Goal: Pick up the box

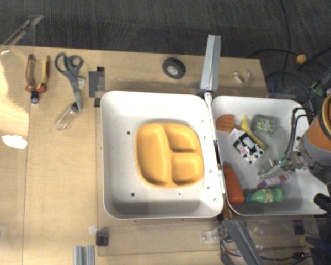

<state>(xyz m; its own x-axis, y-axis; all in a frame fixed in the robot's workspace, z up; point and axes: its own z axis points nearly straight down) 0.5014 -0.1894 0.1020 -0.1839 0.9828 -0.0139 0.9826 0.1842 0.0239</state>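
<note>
You have not grabbed the box (247, 146) yet. Your gripper (284, 162) sits just right of it; I cannot tell its grip. Move left, then down.

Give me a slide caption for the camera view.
Arm's hand low in right bin near box; yellow tray in left bin.

We saw a pale wooden worktop (49, 175) carrying two shallow white bins side by side: the left bin (116, 148) and the right bin (306, 200), their edges touching. Along the far side lay red-handled pliers (36, 77) at the left, grey scissors (71, 76) just right of them, and a dark roll of tape (174, 68) beyond the left bin. A grey metal bar (211, 62) stood at the far end of the seam between the bins.
</note>
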